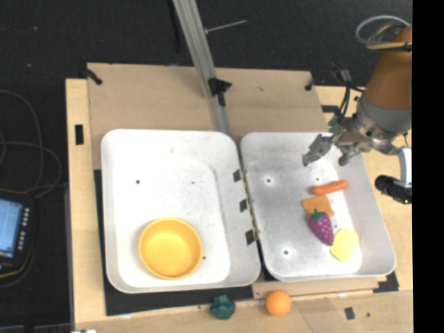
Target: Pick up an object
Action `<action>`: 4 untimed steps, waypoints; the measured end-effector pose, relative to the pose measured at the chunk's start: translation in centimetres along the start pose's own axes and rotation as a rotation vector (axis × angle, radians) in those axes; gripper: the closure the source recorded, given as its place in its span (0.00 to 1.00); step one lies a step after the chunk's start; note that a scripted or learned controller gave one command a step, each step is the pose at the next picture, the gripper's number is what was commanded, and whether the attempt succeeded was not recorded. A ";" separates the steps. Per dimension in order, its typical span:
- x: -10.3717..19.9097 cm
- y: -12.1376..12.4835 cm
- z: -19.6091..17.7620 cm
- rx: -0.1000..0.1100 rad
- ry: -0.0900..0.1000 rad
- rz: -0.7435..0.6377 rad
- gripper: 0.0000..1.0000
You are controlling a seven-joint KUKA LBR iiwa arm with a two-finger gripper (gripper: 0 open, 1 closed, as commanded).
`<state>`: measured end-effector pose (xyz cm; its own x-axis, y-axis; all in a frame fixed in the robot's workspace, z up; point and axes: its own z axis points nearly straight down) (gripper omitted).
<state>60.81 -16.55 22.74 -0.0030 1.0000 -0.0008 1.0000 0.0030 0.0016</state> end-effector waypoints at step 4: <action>-1.2 -0.5 12.0 -0.012 -0.005 0.003 0.00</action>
<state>60.34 -17.74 10.71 -0.0002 1.0000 -0.0059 0.9999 0.0002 0.0133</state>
